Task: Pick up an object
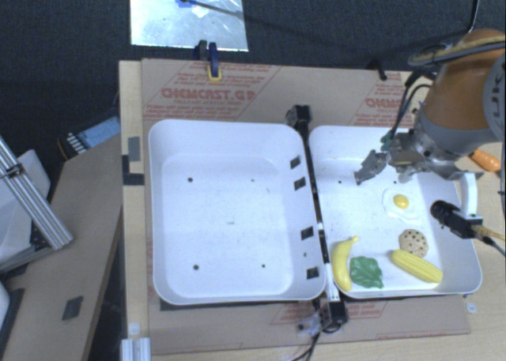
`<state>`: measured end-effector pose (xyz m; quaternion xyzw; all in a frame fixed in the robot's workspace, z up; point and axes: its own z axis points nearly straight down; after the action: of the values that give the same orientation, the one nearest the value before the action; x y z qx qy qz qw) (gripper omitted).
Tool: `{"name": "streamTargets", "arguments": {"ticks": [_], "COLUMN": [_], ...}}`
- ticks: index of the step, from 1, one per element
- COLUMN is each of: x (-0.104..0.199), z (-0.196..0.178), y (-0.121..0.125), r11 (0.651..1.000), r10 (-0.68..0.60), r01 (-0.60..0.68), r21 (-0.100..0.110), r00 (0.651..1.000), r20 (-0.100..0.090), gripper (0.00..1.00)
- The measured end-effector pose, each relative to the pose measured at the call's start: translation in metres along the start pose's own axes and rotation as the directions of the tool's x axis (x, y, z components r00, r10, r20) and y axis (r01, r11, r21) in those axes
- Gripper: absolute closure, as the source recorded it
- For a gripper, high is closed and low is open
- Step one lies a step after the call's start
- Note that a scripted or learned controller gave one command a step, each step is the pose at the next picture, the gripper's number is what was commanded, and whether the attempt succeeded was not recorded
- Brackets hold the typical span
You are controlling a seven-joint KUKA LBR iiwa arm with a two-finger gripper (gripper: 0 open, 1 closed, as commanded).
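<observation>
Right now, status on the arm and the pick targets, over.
Gripper over right bin, nothing seen held. Fried egg closest, below it. Cookie, corn, banana, green piece along the near edge. Nothing in the way.

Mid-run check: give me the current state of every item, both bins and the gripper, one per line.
gripper: above the right bin's upper half, holding nothing visible
fried egg: flat on the right bin floor
cookie: flat, below the egg
corn cob: lying on its side
banana: lying by the divider
green leaf: flat, touching the banana
right bin: holds all five items
left bin: bare floor
</observation>
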<state>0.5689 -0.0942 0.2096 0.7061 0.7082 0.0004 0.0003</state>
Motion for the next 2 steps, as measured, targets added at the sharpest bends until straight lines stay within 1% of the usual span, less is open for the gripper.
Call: {"name": "streamTargets", "arguments": {"ticks": [1, 2], "x": [0.043, 0.026], "z": [-0.132, -0.128], "y": [0.014, -0.013], "r11": [1.0, 1.0], "r10": [-0.007, 0.002], "r01": [0.007, -0.002], "r21": [-0.015, -0.001], "r00": [1.0, 1.0], "r20": [0.0, 0.0], "gripper": [0.0, 0.0]}}
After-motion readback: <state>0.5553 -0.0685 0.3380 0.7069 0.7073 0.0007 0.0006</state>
